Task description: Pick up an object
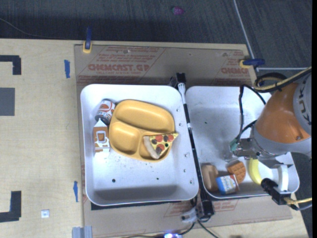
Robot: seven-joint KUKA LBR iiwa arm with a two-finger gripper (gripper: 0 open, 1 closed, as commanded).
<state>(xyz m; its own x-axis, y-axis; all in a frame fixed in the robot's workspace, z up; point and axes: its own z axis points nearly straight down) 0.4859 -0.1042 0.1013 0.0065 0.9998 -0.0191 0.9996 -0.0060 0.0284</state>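
My gripper (241,151) hangs low over the near right part of the right bin (218,108), under the arm's orange band. Just below it lies an orange waffle-like piece (237,170). A small blue and white carton (227,183) sits in front of that piece, a brown bread slice (209,176) lies to its left, and a yellow banana (254,171) lies to its right, partly under the arm. I see nothing held in the gripper.
The left bin (133,187) holds a yellow divided plate (133,128) with a pizza slice (158,145) on it, a can (104,111) and a small orange and white carton (100,139) at its left. Cables run along the arm and the bench front.
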